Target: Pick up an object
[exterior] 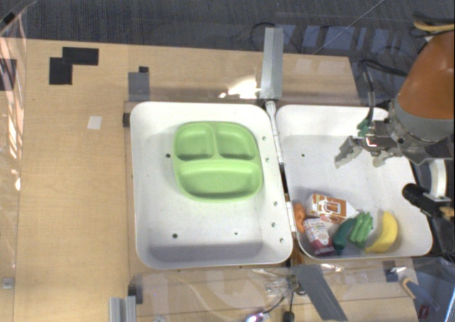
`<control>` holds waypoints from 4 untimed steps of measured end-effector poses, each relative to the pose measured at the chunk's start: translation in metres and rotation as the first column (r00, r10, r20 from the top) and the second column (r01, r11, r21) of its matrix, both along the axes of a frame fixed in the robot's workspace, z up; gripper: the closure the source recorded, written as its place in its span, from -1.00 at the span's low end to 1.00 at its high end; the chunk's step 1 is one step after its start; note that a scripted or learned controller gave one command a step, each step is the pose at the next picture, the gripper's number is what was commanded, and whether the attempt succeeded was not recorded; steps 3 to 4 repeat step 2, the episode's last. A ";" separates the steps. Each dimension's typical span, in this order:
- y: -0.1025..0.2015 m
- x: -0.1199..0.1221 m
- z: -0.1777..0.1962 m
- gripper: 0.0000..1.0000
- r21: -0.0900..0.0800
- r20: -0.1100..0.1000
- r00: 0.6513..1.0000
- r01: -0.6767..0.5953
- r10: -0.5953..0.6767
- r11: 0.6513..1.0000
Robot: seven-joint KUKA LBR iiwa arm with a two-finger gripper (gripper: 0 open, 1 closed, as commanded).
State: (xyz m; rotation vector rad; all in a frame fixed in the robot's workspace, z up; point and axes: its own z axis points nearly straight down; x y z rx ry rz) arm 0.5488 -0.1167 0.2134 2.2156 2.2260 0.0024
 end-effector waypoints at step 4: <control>0.011 0.049 -0.122 -1.00 -0.004 0.017 0.987 -0.158 0.158 0.987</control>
